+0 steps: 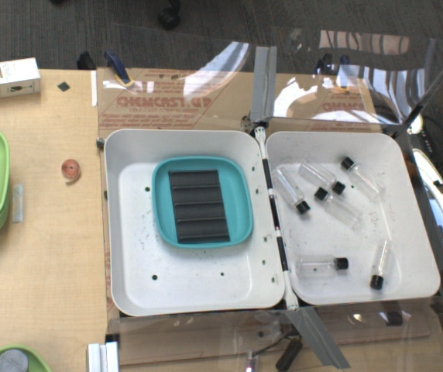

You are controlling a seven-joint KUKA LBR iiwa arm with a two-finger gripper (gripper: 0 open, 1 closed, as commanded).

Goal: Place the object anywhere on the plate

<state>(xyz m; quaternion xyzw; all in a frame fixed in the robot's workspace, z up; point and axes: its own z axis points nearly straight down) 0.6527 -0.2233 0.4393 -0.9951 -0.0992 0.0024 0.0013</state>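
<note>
Vials (320, 191) with black caps lie scattered in the right bin (407, 285), none on the teal plate (241, 208) in the left bin; gripper state cannot be told. Recommend picking the isolated vial (324, 265) first

A laboratory workspace: a wooden bench (43, 285) bearing two white bins (128, 285), clear capped sample vials (322, 265), with office-chair castors (167, 18) on grey carpet beyond.
</note>
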